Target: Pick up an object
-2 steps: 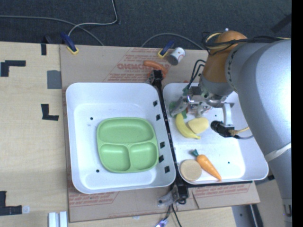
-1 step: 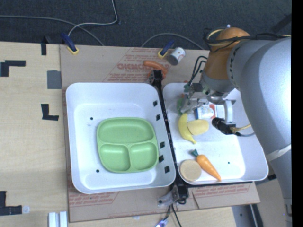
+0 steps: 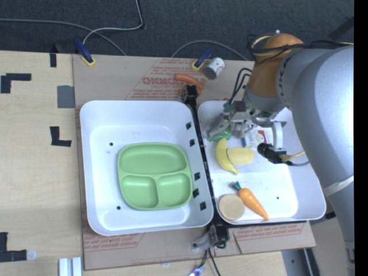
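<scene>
a cardboard-topped bench (image 3: 115, 79) carries two white bins. the left bin (image 3: 95, 154) holds a green tray (image 3: 154, 175). my pincer (image 3: 233, 122) sits low in the right bin (image 3: 299, 194), centre-right of frame, just above the banana (image 3: 224, 157); a carrot (image 3: 252, 202) lies lower.

The arm (image 3: 322, 96) hides the right bin's (image 3: 299, 209) far corner, and small objects (image 3: 253, 138) beneath the hand (image 3: 236, 122) are indistinct.

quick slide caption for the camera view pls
Grey arm's gripper lowered into the right bin above a banana, carrot nearby; green divided plate sits in left bin.
</scene>
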Robot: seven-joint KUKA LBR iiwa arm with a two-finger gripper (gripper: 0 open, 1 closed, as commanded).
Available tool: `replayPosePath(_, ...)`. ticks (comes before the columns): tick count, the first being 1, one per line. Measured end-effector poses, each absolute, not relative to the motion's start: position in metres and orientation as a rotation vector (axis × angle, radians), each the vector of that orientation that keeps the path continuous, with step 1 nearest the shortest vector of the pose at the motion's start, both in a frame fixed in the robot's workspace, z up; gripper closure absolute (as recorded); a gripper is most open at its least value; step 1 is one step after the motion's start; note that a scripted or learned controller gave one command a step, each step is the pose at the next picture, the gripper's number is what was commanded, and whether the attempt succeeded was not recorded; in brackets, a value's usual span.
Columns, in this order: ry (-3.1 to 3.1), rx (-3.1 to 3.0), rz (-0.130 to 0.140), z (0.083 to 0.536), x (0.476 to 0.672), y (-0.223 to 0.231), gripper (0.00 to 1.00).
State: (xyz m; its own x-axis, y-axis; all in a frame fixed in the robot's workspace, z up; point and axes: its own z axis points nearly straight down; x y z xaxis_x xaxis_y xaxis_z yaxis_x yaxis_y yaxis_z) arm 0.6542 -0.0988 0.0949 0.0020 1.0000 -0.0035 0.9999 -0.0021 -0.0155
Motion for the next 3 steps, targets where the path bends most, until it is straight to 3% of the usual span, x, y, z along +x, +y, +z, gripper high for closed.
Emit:
replayPosePath(1, -2.225, -2.221, 0.0, 0.086, 0.639, -0.096, 0.0)
replayPosePath(2, -2.225, -2.22, -0.002, 0.085, 0.669, -0.106, 0.0)
replayPosePath(3, -2.227, -2.219, 0.0, 0.095, 0.669, -0.106, 1.0)
